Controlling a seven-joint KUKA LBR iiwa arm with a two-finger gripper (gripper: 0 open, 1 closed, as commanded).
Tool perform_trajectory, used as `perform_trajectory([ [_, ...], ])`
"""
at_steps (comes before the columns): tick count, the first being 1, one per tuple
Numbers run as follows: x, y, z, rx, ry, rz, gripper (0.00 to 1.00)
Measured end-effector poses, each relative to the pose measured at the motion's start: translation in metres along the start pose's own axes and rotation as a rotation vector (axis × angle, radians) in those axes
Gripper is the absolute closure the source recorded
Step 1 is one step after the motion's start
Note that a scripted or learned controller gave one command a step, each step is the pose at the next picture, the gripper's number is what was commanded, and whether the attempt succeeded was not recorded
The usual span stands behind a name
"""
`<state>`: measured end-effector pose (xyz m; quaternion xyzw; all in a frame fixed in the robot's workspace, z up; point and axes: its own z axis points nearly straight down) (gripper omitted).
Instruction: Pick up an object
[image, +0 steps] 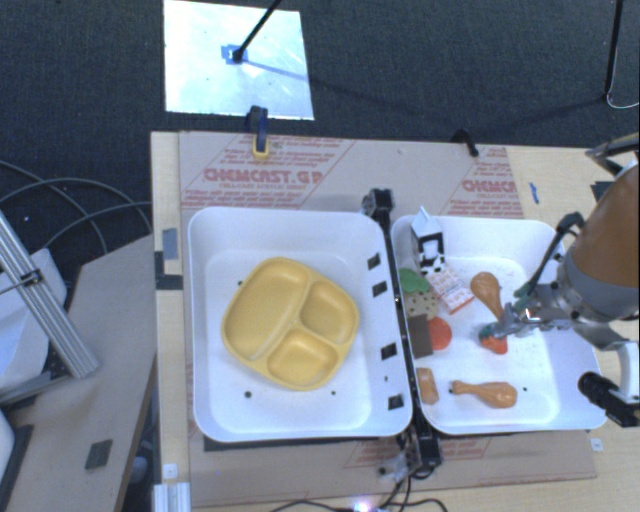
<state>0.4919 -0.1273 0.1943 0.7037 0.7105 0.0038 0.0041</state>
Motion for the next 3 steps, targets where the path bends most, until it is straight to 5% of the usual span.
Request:
perform_trajectory([
  [1,0.101,0.000,-0.133,-0.007,0.004,-0.007,1.00],
  [2,0.128,0.006,-0.115,0.010,0.001,0.002,1.00],
  [3,0.162,0.080,-0.116,0.004,0.001,0.002,1.00],
])
